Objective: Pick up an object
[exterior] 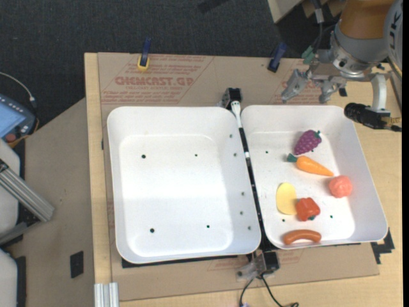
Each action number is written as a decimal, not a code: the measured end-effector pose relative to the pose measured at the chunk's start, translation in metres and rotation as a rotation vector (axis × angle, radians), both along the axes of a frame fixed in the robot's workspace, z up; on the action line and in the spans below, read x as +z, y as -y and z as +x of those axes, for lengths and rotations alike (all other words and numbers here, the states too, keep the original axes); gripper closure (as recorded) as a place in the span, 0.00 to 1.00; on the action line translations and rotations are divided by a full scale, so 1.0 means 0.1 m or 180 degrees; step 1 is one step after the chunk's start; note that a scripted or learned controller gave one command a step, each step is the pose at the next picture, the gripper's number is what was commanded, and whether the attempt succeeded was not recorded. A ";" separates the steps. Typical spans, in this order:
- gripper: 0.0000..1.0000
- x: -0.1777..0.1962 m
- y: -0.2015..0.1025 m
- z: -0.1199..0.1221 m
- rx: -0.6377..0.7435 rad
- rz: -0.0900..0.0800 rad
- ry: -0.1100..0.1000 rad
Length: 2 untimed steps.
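Camera view: The fingers (311,86) hang at the far right corner of the table (192,75), above the cardboard just outside the far rim of the right bin (364,171). The two fingers are spread apart, and nothing lies between them. The grey wrist with its orange band rises above them toward the upper right.

All six objects lie in the right bin, on the near side of the fingers. Closest to the fingers is the purple grape bunch (307,142), almost directly below them. Touching or just beside it, farther from the fingers, is the orange carrot (312,165), lying at a slant. Farther still and offset to the right is the pink round fruit (341,186). To the left of that, the yellow flat piece (286,197) rests just beside the red pepper (307,208); whether they touch cannot be told. The brown sausage (301,237) is farthest from the fingers, near the bin's near rim.

The left bin (121,171) lies well apart from the fingers, to their left.
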<state>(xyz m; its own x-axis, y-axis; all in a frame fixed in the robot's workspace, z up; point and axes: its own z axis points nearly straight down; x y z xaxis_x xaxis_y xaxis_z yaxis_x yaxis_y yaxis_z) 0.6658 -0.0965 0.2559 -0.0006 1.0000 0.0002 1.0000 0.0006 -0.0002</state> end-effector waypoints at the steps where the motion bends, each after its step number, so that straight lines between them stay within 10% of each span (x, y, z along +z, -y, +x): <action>1: 0.00 -0.26 -0.30 -1.05 -0.0006 0.0008 -0.0027; 2: 0.00 0.87 0.54 -0.57 -0.0012 -0.0021 0.0045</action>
